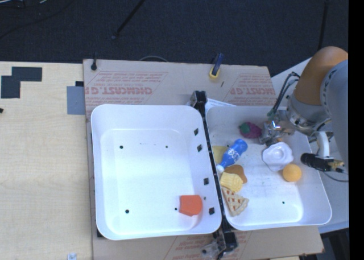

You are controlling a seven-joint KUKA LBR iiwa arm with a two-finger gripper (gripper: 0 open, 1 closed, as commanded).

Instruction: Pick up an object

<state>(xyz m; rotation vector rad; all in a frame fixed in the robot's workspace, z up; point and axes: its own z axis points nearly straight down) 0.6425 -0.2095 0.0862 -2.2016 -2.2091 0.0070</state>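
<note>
Holding one orange block (191, 205), left bin (108, 139) adjoins right bin (307, 210): one blue bottle (234, 153), orange ball (292, 173), white cup (277, 155), waffle (235, 202) beside gripper (272, 131), jaws' state indiscernible.

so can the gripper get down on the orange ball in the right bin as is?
Probably yes. The orange ball sits alone on bare bin floor near the right bin's right wall, with only the white cup-like object close on its upper left. The gripper is nearby; that wall might crowd one finger.
</note>
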